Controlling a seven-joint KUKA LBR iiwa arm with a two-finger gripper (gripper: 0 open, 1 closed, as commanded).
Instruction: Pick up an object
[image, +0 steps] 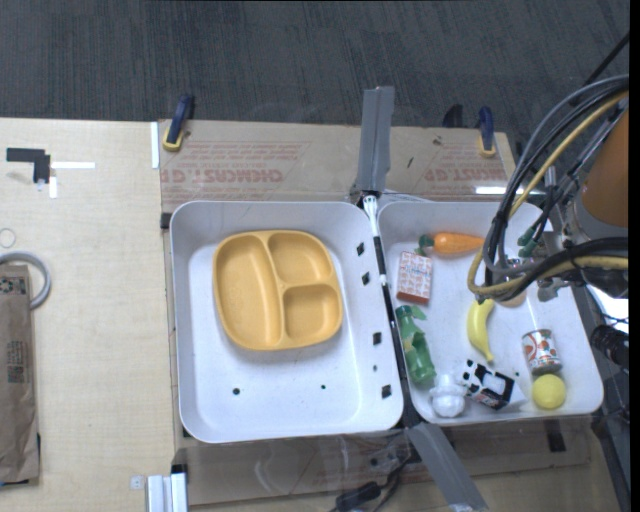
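Observation:
The right bin (585, 330) holds an orange carrot (456, 242), a small red and white box (415, 277), a green bottle (415, 346), a banana (481, 328), a red and white can (540, 351), a yellow ball (549, 391), a black and white object (489, 386) and a white lump (448, 403). My gripper (537, 278) hangs over the right side of this bin, between the banana and the can. It is wrapped in looping cables (520, 200) that hide its tip. Nothing is seen held.
The left bin (200, 380) carries a yellow divided plate (279, 290). A grey divider post (375, 140) rises between the bins at the back. Clamps (180, 120) hold cardboard behind them. A brown paper bag (15, 370) lies on the far left bench.

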